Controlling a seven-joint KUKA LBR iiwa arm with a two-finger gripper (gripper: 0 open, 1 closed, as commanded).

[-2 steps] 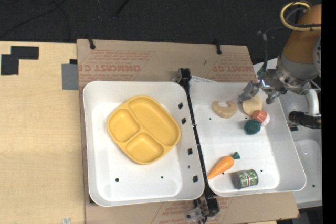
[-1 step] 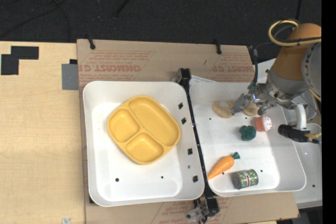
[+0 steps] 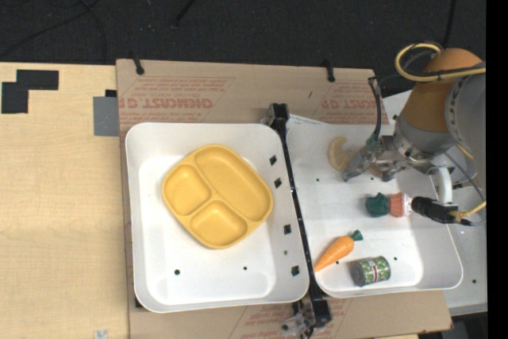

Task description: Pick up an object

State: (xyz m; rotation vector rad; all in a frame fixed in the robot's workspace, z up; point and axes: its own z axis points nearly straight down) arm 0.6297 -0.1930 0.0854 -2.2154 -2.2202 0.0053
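Observation:
The right bin (image 3: 429, 270) holds several objects. A pale tan piece (image 3: 340, 153) lies at its back left. A green object with a red and white end (image 3: 386, 206) sits near the middle. An orange carrot (image 3: 335, 250) and a green can (image 3: 371, 270) on its side lie at the front. My gripper (image 3: 370, 171) hangs over the bin just right of the tan piece and above the green object. It is open, with nothing between its fingers.
The left bin (image 3: 151, 266) holds a yellow divided plate (image 3: 217, 194). A black divider (image 3: 290, 202) runs between the bins. The arm's orange band (image 3: 436, 91) and its cables sit over the right bin's back right corner.

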